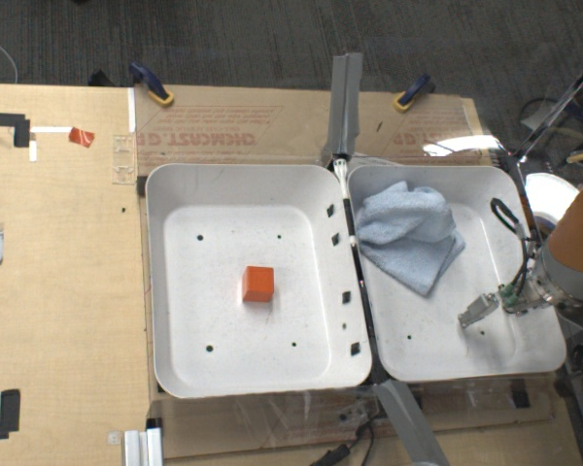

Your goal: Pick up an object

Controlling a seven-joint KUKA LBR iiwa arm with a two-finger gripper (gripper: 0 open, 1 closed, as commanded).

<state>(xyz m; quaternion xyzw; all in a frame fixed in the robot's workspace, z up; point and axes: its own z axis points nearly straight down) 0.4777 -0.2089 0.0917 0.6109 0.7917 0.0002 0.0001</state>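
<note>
A small orange-red cube (258, 284) sits alone near the middle of the left bin (189, 348). A crumpled light blue cloth (411, 231) lies in the back left part of the right bin (423, 343). My gripper (480, 310) reaches in from the right and hangs low over the front right floor of the right bin. It is right of and in front of the cloth, apart from it, and far from the cube. Nothing shows held in it.
A grey bar (345, 100) runs along the seam between the two bins. Brown cardboard (243, 129) with two clamps (152, 83) lies behind them. A wooden board (58, 260) covers the bench to the left.
</note>
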